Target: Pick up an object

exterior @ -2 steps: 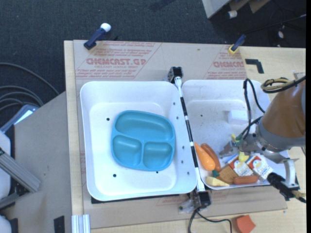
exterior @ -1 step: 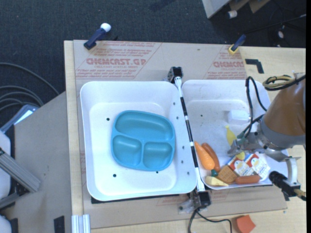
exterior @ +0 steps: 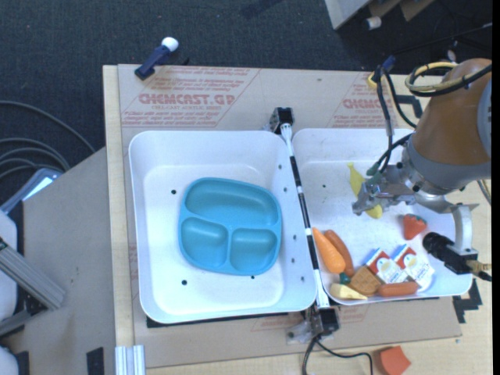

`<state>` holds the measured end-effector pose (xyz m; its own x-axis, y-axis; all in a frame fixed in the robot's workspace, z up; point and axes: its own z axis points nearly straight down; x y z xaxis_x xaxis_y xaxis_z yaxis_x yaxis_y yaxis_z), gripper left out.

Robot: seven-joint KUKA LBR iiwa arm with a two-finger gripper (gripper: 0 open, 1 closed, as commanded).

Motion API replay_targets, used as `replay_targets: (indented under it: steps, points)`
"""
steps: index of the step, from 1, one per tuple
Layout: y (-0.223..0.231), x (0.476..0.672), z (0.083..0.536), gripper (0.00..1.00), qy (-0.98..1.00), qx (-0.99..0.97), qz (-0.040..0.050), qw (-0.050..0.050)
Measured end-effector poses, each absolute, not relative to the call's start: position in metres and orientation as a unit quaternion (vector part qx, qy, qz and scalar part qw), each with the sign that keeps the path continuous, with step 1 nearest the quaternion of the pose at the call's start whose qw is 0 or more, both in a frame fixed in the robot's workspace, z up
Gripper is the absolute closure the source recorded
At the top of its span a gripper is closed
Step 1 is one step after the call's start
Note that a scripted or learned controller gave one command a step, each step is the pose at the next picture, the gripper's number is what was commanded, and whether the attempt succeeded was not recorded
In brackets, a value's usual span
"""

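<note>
My gripper (exterior: 369, 201) hangs low in the right bin (exterior: 328, 151), right over a yellow banana-like piece (exterior: 358, 181) whose lower part it hides. Toy food lies along the bin's near side: two orange carrots (exterior: 331, 250), a brown cracker (exterior: 363, 280), a pale yellow wedge (exterior: 347, 291), small white cartons (exterior: 398, 266), a red sausage (exterior: 397, 290) and a red strawberry-like piece (exterior: 413, 226). The grey arm with its orange band (exterior: 453, 123) covers the bin's right part.
The left bin (exterior: 148, 209) holds a blue divided plate (exterior: 230, 225). A black clip bar (exterior: 295, 182) runs between the bins. A blue and white marker (exterior: 155, 58) lies on the cardboard behind the left bin. An orange block (exterior: 392, 359) sits in front of the bench.
</note>
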<state>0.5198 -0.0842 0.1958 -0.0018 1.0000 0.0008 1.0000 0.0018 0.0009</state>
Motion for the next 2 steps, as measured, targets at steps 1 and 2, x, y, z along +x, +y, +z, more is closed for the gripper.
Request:
replay_targets:
  steps: [1, 2]
  points:
    - [-0.036, 0.492, 0.245, 1.0, 0.708, 0.707, 0.0, 0.0]
    - [-0.046, 0.479, 0.265, 1.0, 0.707, 0.707, -0.0001, 0.0]
